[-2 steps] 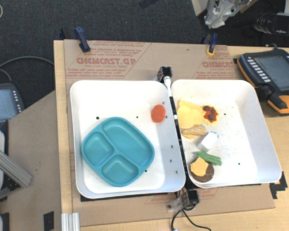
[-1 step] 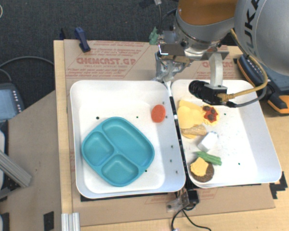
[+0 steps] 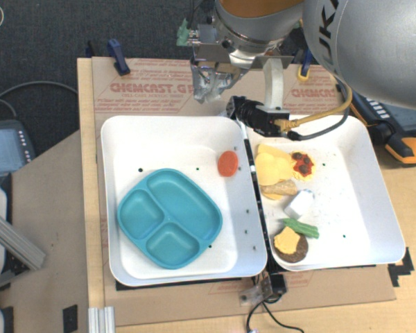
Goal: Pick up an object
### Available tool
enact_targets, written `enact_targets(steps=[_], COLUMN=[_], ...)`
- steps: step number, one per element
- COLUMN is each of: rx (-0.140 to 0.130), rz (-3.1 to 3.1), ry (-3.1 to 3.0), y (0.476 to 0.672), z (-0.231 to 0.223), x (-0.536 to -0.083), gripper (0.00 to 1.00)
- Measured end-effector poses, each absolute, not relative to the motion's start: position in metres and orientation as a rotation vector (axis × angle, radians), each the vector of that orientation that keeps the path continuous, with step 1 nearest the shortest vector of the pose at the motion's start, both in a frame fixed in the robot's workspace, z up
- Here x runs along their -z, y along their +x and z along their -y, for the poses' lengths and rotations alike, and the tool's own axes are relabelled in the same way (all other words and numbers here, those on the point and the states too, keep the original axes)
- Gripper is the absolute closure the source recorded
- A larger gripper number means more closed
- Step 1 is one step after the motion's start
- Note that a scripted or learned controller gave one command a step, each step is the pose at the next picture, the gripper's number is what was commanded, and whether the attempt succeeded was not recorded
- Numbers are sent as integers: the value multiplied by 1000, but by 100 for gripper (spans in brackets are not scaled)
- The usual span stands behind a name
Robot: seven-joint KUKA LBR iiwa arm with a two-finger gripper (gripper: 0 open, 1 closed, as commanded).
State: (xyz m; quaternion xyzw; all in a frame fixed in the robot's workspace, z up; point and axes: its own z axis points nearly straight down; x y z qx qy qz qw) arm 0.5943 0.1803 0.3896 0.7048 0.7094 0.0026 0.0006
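Apparently pre-grasp: gripper raised over the bench's far edge, beyond both bins, grasping nothing; finger spread impossible to tell. Likeliest target: orange round piece, alone in the left bin, beside the teal tray. Next: travel over, descend, close. Nearly round, so no clear long axis or heading.

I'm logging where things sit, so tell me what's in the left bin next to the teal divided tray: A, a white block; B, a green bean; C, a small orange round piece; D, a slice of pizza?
C: a small orange round piece lies in the left bin just up and right of the teal divided tray.
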Motion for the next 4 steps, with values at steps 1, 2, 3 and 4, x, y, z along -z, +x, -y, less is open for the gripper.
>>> enact_targets(steps=[1,2,3,4], rx=[-10,-2,32,24], rz=[-2229,-2223,-2230,-2224], ry=[2213,2220,2226,2228], y=[554,556,473,476], z=[-228,-225,-224,-223], x=[-428,-426,-282,-161], gripper=[100,0,0,0])
